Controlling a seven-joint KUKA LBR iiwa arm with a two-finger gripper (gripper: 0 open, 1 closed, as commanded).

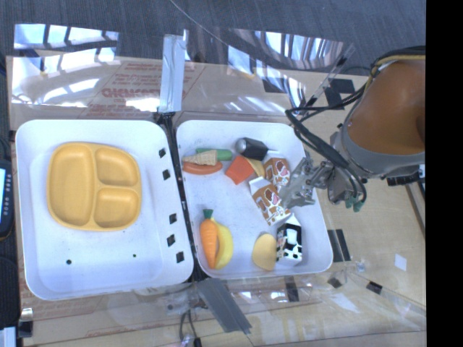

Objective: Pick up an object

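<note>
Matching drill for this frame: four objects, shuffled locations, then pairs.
Objects:
1. yellow tray
2. carrot
3. cow-print carton
4. gripper

Locations:
A. right bin, near right corner
B. left bin
C. right bin, right side, over the patterned cartons
D. right bin, near edge, beside the banana

Pairs: 1-B, 2-D, 3-A, 4-C

A dark grey ribbed carpet floor (108,2) runs along the top, at twelve o'clock. Below it lies a flat brown cardboard sheet (130,85) with shiny clear plastic (282,49) that catches bright light. A strip of grey tape (171,71) runs down it. At three to five o'clock sits a pale wooden bench top (391,251) with small black marks.
</note>
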